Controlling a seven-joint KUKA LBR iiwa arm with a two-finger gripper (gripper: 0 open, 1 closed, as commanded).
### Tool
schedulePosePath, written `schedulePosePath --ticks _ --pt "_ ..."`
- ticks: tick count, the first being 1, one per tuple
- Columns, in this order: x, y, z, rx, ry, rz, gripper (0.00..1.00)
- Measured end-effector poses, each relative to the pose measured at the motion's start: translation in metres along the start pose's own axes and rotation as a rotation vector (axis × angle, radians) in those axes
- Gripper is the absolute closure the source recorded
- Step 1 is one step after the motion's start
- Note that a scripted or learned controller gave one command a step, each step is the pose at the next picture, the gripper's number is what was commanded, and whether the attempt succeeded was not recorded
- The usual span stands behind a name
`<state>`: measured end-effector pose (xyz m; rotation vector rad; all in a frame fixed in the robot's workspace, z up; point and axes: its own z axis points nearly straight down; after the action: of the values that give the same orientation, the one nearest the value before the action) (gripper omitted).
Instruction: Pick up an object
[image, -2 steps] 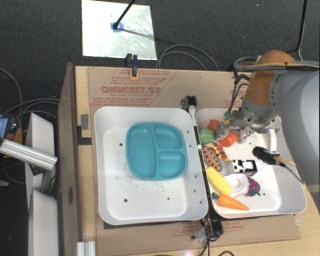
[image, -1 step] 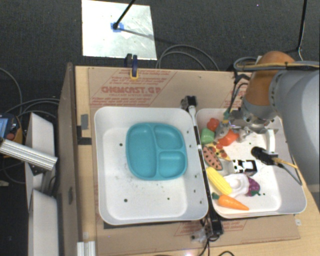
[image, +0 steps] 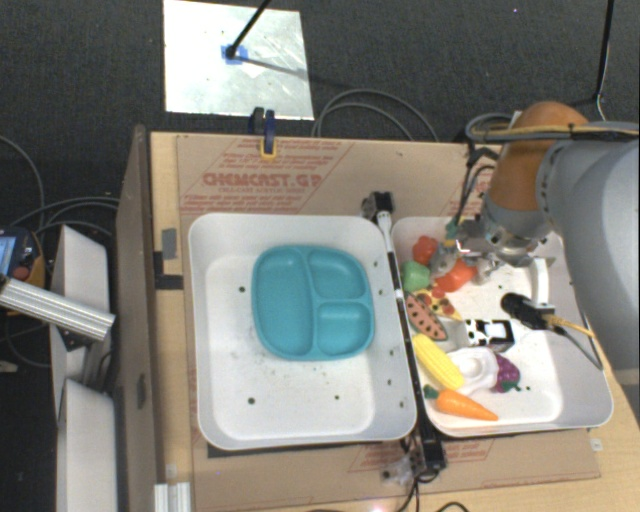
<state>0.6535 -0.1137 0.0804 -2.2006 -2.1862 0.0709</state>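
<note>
Nearest the viewer, an orange plastic carrot (image: 466, 405) lies in the right-hand white bin (image: 580, 400) beside a yellow plastic corn cob (image: 438, 361). Gripper (image: 478, 250) hovers over a red toy piece (image: 455, 277); jaw state cannot be told. Approach step; next, descend and close.

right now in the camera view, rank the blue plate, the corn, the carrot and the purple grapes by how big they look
1. blue plate, by far the largest
2. corn and carrot: look about alike, so I won't rank them
3. purple grapes, the smallest
</note>
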Motion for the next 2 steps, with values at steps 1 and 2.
schedulePosePath --ticks 1,2 --pt "0.000 -0.002 -0.007 0.009 -0.002 -0.003 1.00" --pt "0.059 -0.025 -0.106 -0.066 0.006 -0.017 1.00"
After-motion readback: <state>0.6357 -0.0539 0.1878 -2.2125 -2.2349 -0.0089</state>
